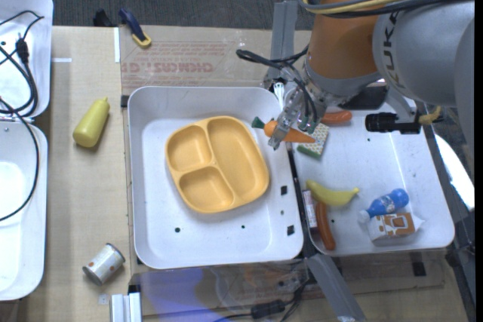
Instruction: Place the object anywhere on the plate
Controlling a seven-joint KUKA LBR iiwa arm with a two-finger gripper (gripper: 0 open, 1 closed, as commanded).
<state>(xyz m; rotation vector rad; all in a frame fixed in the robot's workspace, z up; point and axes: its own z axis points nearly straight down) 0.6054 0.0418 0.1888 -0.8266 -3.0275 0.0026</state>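
Observation:
A yellow three-compartment plate (216,163) lies in the left white bin (151,237). An orange toy carrot (300,136) with a green top hangs over the divider between the two bins, just right of the plate's upper right corner. My gripper (281,133) comes down from the right on the carrot's leafy end, and the carrot sits between its fingers. The gripper is shut on it. The carrot's middle is hidden behind the fingers.
The right bin (423,162) holds a banana (333,194), a sausage (324,227), a blue bottle (389,201), a small carton (394,226), a speckled pad (318,143) and a red piece (337,117). A mustard bottle (91,123) and a can (103,262) lie outside, to the left.

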